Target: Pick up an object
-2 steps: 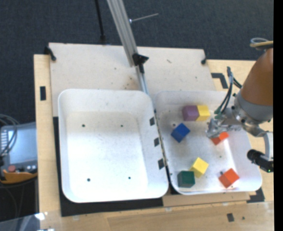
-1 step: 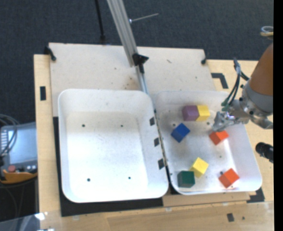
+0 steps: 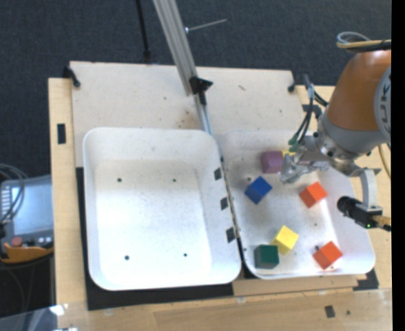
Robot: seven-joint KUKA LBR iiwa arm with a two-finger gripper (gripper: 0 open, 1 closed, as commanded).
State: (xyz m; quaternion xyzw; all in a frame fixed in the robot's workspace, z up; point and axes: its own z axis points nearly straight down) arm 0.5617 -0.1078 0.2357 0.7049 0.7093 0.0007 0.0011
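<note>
— Nearest the lens stood the grey arm (image 3: 357,109) with its orange band, at the right of the frame. Where was the claw?

— The two-finger gripper (image 3: 292,173) hung low over the upper part of the right white bin (image 3: 354,264). I could not tell whether it was open or closed; nothing showed between its tips.

— What lay closest?

— A small purple cube (image 3: 272,161), just left of the gripper, touching or nearly so. An orange cube (image 3: 313,194) sat near, lower right of it, and a blue cube (image 3: 257,189) lower left.

— Farther out?

— A yellow cube (image 3: 286,238) and a dark green cube (image 3: 266,256) lay close together at the bin's lower edge, with a second orange cube (image 3: 327,254) at the lower right. The left white bin (image 3: 92,143) sat alongside on the wooden bench (image 3: 140,88), and a slanted metal rail (image 3: 175,33) ran up to the top of the frame.
</note>
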